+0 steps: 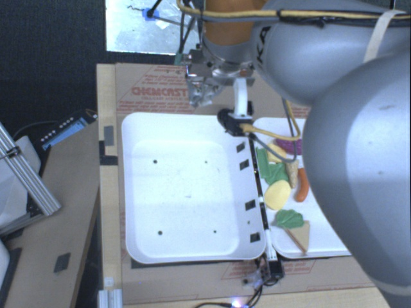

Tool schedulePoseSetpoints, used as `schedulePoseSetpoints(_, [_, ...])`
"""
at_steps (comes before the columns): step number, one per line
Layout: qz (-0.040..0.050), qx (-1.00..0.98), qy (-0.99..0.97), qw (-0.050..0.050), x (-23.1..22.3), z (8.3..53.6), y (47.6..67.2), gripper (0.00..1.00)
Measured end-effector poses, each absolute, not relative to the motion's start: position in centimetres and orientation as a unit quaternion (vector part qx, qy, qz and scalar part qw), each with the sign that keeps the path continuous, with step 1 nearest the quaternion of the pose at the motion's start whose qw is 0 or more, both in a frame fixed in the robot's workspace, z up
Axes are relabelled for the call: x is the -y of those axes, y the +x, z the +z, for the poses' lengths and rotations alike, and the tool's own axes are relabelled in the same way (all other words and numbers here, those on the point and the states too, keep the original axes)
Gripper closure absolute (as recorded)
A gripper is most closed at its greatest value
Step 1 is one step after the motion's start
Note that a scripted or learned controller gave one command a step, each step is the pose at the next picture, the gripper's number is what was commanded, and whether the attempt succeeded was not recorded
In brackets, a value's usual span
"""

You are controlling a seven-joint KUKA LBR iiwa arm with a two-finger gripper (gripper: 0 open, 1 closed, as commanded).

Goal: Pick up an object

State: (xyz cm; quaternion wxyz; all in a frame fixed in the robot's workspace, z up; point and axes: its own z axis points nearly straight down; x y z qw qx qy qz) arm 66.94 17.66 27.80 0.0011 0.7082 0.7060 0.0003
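While the hand (pixel 204 94) hangs above the left bin's (pixel 183 188) far rim, whether it is apart or together I cannot tell; toy foods, among them a yellow piece (pixel 277 194), lie in the right bin (pixel 321 246).

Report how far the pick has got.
Done: nothing visibly picked; the yellow piece, orange piece and green piece lie in the right bin. In hand: the gripper sits above the left bin's far rim, nothing seen between its fingers. Left: grasp and lift an object.
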Motion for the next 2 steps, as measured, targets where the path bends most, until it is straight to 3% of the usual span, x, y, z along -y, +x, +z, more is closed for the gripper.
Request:
schedulePoseSetpoints(1, [0.0017,-0.709,0.705,0.001,-18.0,28.8,66.9,1.0])
schedulePoseSetpoints(2, [-0.0032,-0.711,0.703,-0.004,-23.8,23.1,58.4,1.0])
